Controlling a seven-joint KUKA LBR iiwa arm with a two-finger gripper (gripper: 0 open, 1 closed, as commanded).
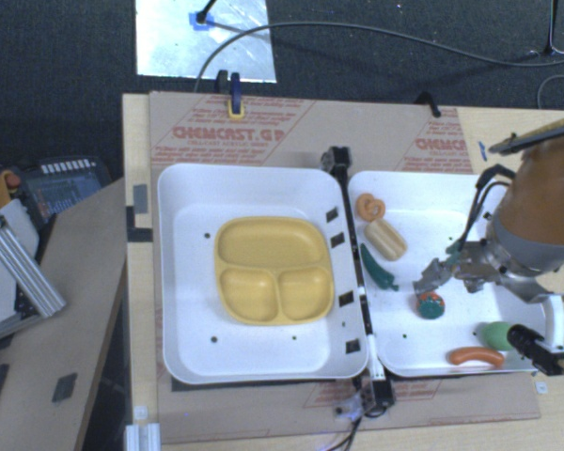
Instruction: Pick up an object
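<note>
Two shallow white bins are sitting side by side across the middle of the frame. The left bin (pixel 183 280) is holding a yellow plastic tray with three compartments (pixel 272 269), lying flat near its centre. The right bin (pixel 423 346) is holding the small toys: an orange ring-shaped piece (pixel 369 207) at its upper left, a beige oblong block (pixel 387 241) just below that, a dark green slender pepper-like piece (pixel 376 267) lying close to the divider, a small teal ball with an orange patch (pixel 430 304) near the middle, and an orange sausage-shaped piece (pixel 476 356) beside a green rounded toy (pixel 496 333) at the lower right. The grey arm with its orange band is reaching in from the right edge, and its two-finger gripper (pixel 435 275) is hanging just above and beside the teal ball; whether it is open or closed I cannot tell.
</note>
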